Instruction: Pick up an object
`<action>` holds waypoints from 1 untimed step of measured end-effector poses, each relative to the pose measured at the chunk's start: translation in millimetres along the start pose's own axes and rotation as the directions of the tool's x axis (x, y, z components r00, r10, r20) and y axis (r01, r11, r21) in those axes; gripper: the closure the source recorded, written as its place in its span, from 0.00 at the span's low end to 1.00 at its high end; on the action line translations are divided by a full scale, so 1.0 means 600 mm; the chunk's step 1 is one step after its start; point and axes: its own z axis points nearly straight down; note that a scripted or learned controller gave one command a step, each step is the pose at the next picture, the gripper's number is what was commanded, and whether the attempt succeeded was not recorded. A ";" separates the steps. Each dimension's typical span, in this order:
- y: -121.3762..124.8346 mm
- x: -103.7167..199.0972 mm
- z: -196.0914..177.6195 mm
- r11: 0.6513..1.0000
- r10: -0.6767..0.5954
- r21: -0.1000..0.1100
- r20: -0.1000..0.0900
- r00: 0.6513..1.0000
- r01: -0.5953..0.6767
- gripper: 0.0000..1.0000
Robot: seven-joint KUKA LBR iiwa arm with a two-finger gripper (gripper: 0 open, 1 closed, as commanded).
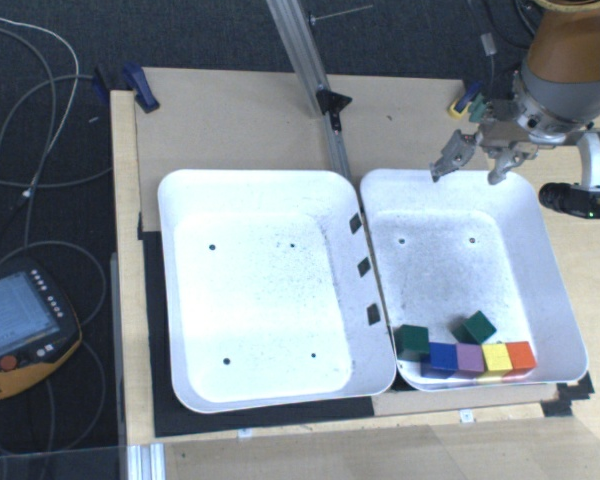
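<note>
Several small blocks lie along the near edge of the right bin (540,258): a dark green block (413,340), a blue block (443,357), a purple block (470,358), a yellow block (496,357), an orange block (520,355) and a tilted green block (477,327) just behind them. My gripper (470,170) hangs over the far rim of the right bin, well away from the blocks. Its two fingers are spread apart with nothing between them.
The left bin (190,218) sits beside the right one, with black clips along the shared edge. A metal pole (300,38) slants up from the back of the bench. Blue clamps sit at the bench's far corners. A handheld pendant (20,328) lies off the bench at left.
</note>
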 end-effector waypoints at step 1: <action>0.036 0.102 0.090 1.000 -0.006 0.005 -0.002 1.000 0.006 0.00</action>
